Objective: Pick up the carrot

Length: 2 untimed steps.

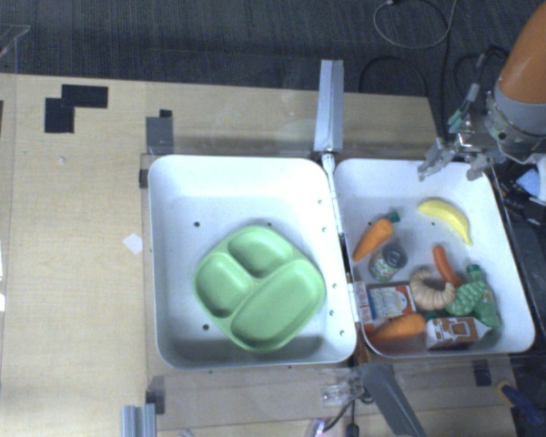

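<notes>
**Gripper hovering at the far rim of the right bin, carrot lying apart from it**

The right bin is serving as the landmark. The carrot is lying in the left part of this bin, close to the wall shared with the left bin, its orange tip pointing toward the near left and its green top toward the far right. The gripper is hanging over the bin's far rim, toward the far right corner, with its fingers spreading apart and enclosing nothing. The carrot is sitting well apart from those fingers, down and to the left of them, with bare bin floor showing between.

Just below the carrot a small round tin is resting. A banana is lying toward the bin's right side, nearer the gripper than the carrot is. Along the near wall of the bin are crowding a small carton, a second orange vegetable, a brown box, a sausage and a green leafy toy. A green divided plate is occupying the left bin.
</notes>
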Each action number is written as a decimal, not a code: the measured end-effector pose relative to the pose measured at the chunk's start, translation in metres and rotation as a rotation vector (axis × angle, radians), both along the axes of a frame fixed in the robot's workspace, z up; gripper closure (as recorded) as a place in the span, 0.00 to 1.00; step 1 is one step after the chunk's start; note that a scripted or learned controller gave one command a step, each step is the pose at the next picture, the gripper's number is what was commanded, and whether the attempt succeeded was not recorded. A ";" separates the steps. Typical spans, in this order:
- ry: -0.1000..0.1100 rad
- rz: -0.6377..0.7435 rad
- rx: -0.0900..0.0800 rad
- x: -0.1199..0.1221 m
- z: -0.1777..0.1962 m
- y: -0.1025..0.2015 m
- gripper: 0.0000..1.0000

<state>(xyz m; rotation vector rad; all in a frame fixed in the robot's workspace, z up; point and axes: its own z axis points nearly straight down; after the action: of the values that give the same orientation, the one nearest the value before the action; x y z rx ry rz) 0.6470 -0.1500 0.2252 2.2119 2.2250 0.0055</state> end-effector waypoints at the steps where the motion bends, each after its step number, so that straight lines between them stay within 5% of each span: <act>1: 0.000 0.144 0.000 0.009 -0.102 0.048 0.00; 2: -0.007 0.243 -0.002 -0.027 -0.136 0.061 0.00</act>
<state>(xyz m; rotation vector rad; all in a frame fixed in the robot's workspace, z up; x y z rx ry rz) 0.6202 -0.0894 0.0894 1.9224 2.4726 0.0115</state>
